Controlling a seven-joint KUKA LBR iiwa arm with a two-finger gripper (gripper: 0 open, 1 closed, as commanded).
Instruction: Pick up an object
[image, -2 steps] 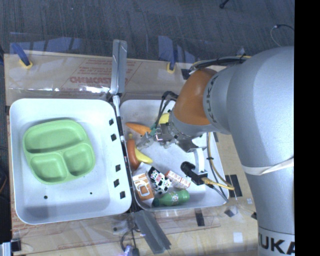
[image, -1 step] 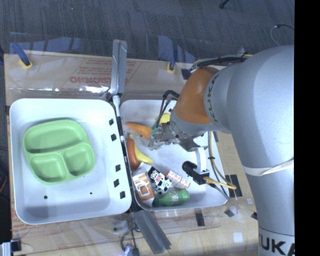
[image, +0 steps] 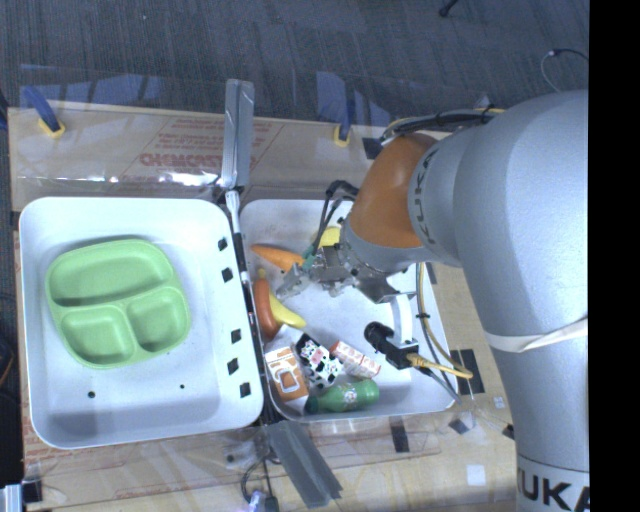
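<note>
Where the right-hand shallow white bin (image: 436, 400) comes nearest, a dark green rounded plastic object (image: 343, 397) lies beside a black-and-white spotted toy (image: 318, 364); farther back, the metal two-finger gripper (image: 300, 277) hovers above a yellow banana-shaped toy (image: 288, 315), whether open or closed I cannot tell.

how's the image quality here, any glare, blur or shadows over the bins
Camera view: fairly sharp, slightly grainy; soft reflections on the clear plastic sheet behind the bins; the arm shades part of the right bin; the end effector looks a bit smeared; the green tray in the left bin is evenly lit.
</note>
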